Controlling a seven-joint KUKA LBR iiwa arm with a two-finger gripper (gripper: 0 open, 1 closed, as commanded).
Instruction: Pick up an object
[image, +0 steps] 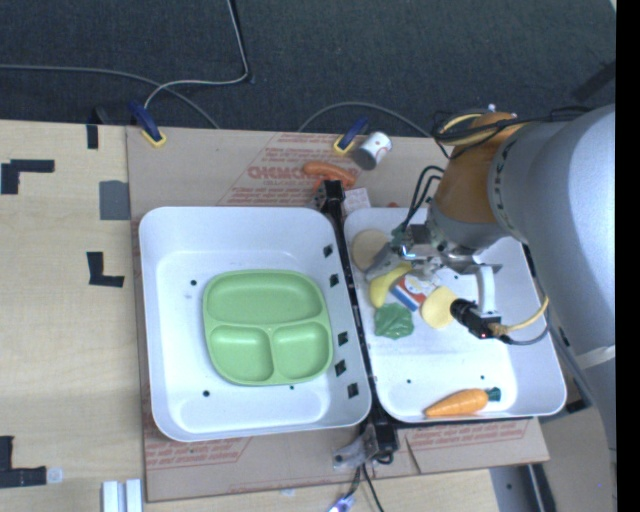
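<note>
- Nearest the viewer, a toy carrot (458, 403) lies along the front wall of the right bin (530, 385), well apart from the tool and toward the viewer from it.
- Grey robot arm (560, 190), with an orange band (470, 185) above its wrist, reaches over the right bin.
- Its tool (425, 262) hangs low over a tight cluster of small toys at the bin's middle; whether it is wide, narrow or holding anything cannot be told, since the wrist hides its tip.
- Directly beneath the tool and a little toward the left bin lies a yellow banana-shaped toy (386, 287), the likeliest thing to be picked.
- Just beside it sit a small white piece with red and blue marks (408, 295), a green leafy toy (394, 321) and a yellow ball (437, 309), all touching or nearly so.
- A pale round piece (368, 244) lies behind the banana-shaped toy, near the divider.
- Left of the tool, in the left bin (170, 300), rests a green divided plate (267, 326), well apart.
- Judgement: the toys crowd together, so a good grasp would centre on one item, descend straight, and close across its narrow side to avoid nudging neighbours.
- Judgement: lifting slowly would show whether the grip holds.
</note>
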